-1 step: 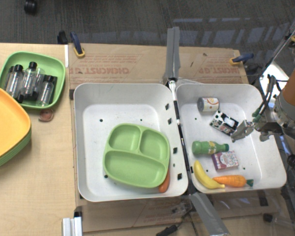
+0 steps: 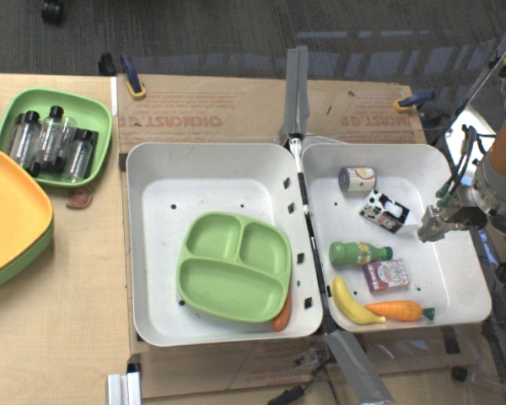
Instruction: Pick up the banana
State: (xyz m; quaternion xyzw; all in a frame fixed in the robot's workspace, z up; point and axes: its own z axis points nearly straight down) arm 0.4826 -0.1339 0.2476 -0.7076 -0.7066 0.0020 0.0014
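Overhead, the banana (image 2: 348, 304) lies in the near-left corner of the right bin (image 2: 468, 306), curving along the bin's left wall, with a carrot (image 2: 394, 311) touching its lower end. The gripper (image 2: 430, 229) hangs over the bin's right side, well apart from the fruit; at this slant and size, whether it is spread or closed cannot be told, and nothing appears to be carried. Between claw and banana sit a green bottle (image 2: 360, 253) and a small pink box (image 2: 386, 275); a can (image 2: 357, 179) and a black-and-white toy (image 2: 383, 212) lie farther back. In the left bin (image 2: 148, 251) rests a green divided plate (image 2: 234, 265). The banana looks like a light, smooth toy, probably firm rather than soft, and likely to slip if pinched near a tapering tip. The thick middle of its curve seems the soundest place to grip, across its narrow width. The wall on one side and the carrot on the other leave little room for the claw to settle.
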